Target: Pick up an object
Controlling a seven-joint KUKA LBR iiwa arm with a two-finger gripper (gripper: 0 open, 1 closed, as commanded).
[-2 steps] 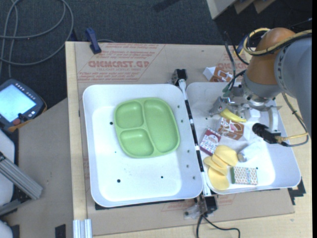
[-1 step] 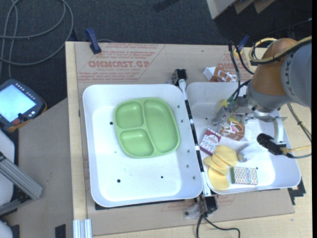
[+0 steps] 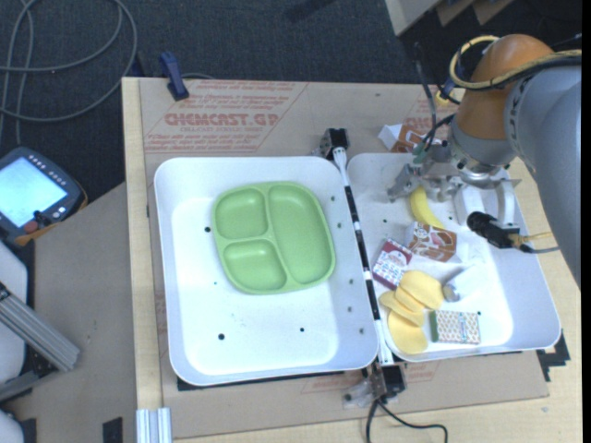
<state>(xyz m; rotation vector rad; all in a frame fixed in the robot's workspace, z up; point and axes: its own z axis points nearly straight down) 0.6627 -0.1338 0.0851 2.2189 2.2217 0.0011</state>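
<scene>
in the camera view, the grey arm point(image 3: 545, 109) is reaching in from the right with its orange band point(image 3: 499, 81) above the wrist, and the gripper point(image 3: 427, 185) is hanging low over the far end of the right bin point(image 3: 526, 326). how wide its fingers are standing cannot be told from this slant, since the wrist body is covering them.

just below the gripper, a yellow banana point(image 3: 423, 208) is lying on the bin floor, seemingly touching or nearly touching the fingertips; whether it is sitting between them cannot be told. a little nearer the camera from the banana, a red and white packet point(image 3: 432, 241) is lying, and beside it towards the divider, a second red packet point(image 3: 391, 264). further out from the gripper, at the near end of the bin, yellow slices point(image 3: 413, 305) are piling together, with a green patterned sponge point(image 3: 457, 327) touching them.

well apart, across the divider, a green divided plate point(image 3: 273, 236) is sitting in the left bin point(image 3: 185, 340).
</scene>
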